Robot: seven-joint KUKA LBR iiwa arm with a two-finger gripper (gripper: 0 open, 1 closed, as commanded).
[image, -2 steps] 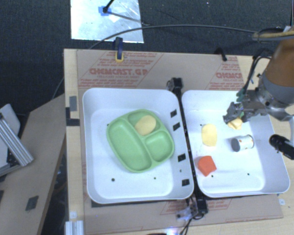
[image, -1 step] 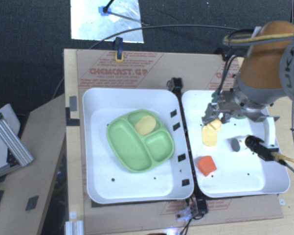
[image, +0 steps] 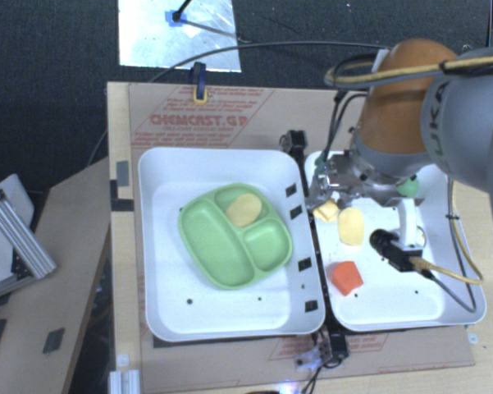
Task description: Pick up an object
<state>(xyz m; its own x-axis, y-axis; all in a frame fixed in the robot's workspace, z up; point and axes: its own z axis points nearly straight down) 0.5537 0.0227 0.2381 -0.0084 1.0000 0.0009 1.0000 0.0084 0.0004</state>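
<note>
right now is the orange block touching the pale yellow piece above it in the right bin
Apart. The camera view shows bare white bin floor between the orange block and the pale yellow piece.

Gripper [image: 326,189] above yellow pieces [image: 341,220] (right bin [image: 394,310])

Yellow block [image: 326,212], pale yellow lump [image: 351,226], orange block [image: 347,277] lying in right bin [image: 443,302]; yellow lump [image: 244,209] sitting in green tray [image: 221,257].

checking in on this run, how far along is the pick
Done: the arm has reached into the right bin, with the hand low near its left wall. In hand: nothing visibly held; a small yellow piece lies just below the hand, a pale yellow block and an orange block beside it. Left: grasp and lift one.
</note>
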